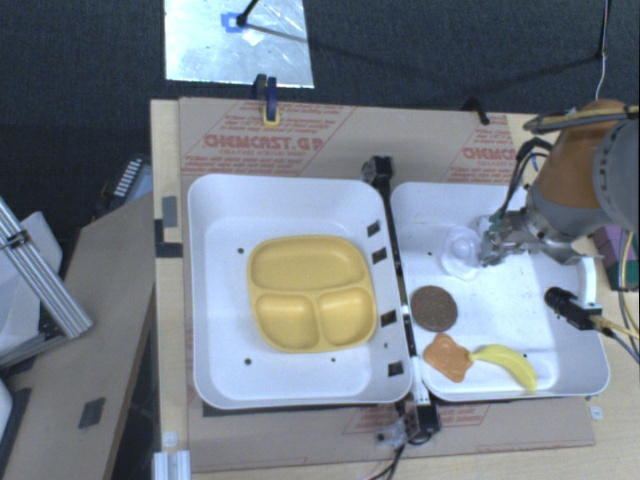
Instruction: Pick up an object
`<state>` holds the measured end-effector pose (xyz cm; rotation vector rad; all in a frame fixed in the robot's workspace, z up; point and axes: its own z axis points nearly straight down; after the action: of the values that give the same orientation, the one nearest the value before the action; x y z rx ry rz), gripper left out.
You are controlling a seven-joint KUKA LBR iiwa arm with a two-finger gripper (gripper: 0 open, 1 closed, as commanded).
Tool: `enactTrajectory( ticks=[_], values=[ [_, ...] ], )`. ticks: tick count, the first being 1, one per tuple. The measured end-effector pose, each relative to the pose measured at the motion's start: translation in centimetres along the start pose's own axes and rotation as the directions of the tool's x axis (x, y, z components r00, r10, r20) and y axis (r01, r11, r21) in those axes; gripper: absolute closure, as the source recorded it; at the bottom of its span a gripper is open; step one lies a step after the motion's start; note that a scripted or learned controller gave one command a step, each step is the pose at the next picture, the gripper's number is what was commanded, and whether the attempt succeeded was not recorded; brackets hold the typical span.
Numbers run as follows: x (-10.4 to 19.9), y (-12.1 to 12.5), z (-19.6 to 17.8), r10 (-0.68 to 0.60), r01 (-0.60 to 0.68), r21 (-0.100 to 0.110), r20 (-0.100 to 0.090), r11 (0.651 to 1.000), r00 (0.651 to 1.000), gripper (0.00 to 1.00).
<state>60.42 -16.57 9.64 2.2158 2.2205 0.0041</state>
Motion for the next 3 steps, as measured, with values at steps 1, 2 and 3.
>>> enactTrajectory(
  ticks=[1,2,3],
  values=[
    [0.1,-0.3,-4.5,0.0,0.0,0.0,0.0,1.0,1.0,1.0],
    [0.5,-0.3,-9.0,-0.002,0.002,-0.001,0.0,1.0,1.0,1.0],
    [0.5,-0.2,-11.7,-0.002,0.002,0.0,0.0,1.0,1.0,1.0]
  ],
)
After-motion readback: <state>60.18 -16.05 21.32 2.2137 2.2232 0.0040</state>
